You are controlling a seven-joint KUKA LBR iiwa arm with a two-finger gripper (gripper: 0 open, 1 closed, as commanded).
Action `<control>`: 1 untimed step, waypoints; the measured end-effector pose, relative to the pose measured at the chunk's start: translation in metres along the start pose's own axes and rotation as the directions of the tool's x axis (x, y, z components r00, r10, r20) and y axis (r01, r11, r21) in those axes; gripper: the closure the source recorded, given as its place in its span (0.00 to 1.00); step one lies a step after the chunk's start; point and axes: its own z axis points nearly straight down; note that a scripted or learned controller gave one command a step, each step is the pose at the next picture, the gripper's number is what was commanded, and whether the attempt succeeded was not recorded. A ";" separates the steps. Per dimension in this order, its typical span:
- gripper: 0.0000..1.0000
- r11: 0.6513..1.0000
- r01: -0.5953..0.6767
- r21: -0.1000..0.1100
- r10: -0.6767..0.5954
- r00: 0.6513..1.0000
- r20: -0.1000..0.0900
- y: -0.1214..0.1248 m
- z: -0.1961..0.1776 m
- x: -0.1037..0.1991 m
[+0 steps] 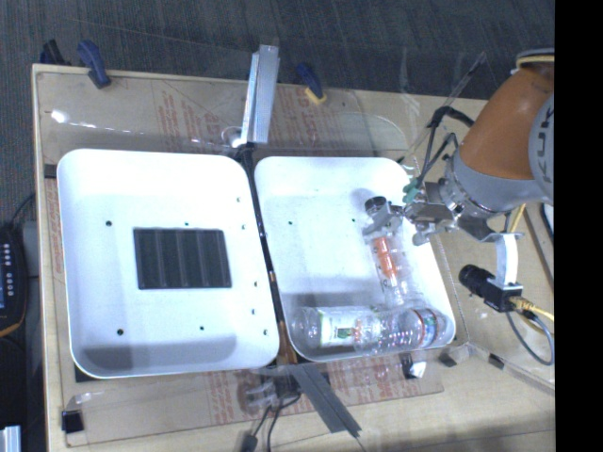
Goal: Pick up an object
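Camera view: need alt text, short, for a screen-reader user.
The gripper sits low over the right bin, at the upper end of a small clear bottle. A larger clear bottle lies along that bin's near wall. The left bin holds a dark ribbed panel.

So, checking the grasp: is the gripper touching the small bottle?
Cannot tell: in the camera view the gripper overlaps the small bottle's top end.

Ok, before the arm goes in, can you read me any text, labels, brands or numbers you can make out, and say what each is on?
Nothing can be read with confidence.
Red printing on the bench sheet around the bins: too faint and blurred to read.
Green and white label on the large clear bottle in the right bin: too small to read.
Orange label on the small clear bottle below the end effector: too blurred to read.
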 end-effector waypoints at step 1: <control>1.00 1.000 0.003 0.001 -0.003 1.000 -0.001 0.001 -0.010 0.000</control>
